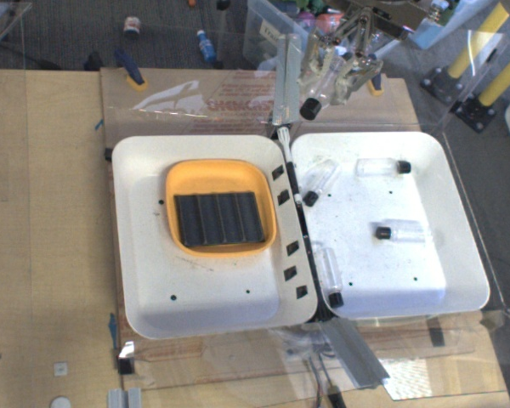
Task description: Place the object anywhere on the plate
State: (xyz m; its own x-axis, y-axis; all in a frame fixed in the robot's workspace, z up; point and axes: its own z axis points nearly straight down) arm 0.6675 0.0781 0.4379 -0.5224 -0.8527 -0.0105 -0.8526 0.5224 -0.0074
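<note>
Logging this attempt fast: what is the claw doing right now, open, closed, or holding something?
Claw: closed on a clear vial with a black cap, lifted above the bins' far edge.

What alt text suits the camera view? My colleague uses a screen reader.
The gripper holds a clear vial above the bins' far edge. The left bin holds an orange plate; four vials lie in the right bin.

The orange plate (pixel 221 208) lay in the left bin (pixel 144 296), open from above, with a dark ribbed insert (pixel 219 219) covering its middle. Bare bin floor ringed it. The divider (pixel 294 228) between bins stood beside its right edge. Four vials (pixel 399 232) lay scattered across the right bin (pixel 442 287).
</note>
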